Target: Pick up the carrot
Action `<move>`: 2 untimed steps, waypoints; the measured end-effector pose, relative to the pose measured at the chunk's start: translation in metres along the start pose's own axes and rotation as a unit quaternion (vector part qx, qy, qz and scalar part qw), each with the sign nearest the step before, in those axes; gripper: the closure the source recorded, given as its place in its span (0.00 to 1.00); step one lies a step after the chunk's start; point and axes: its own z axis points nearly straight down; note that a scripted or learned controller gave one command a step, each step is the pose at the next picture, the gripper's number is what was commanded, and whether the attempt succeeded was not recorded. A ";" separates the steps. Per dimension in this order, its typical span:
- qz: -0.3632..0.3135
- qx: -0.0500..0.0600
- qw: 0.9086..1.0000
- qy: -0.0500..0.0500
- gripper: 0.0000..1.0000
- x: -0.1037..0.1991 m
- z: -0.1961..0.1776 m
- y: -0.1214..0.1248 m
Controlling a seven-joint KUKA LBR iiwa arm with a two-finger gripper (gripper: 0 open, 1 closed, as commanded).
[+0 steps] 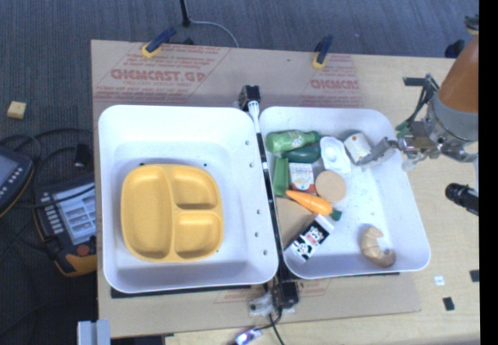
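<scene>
Two white bins are sitting side by side on a bench; the left bin (109, 180) is holding a yellow divided tray (171, 211); the right bin (405, 203) is holding mixed items. The carrot (310, 201) is lying near that bin's left wall, partly tucked among a green bottle (292, 141), a round tan disc (331, 186) and a black-and-white carton (308, 241); a croissant (376, 247) is resting toward the near right corner. The gripper (381, 150) is hovering over the bin's far right corner, blurred; whether it is parted or grasping anything cannot be told; the arm (459, 94) is cut off at the frame's right.
</scene>
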 end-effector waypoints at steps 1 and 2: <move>0.168 0.001 0.986 0.001 0.00 0.074 0.070 -0.013; 0.167 -0.013 0.986 -0.002 0.00 0.121 0.100 -0.051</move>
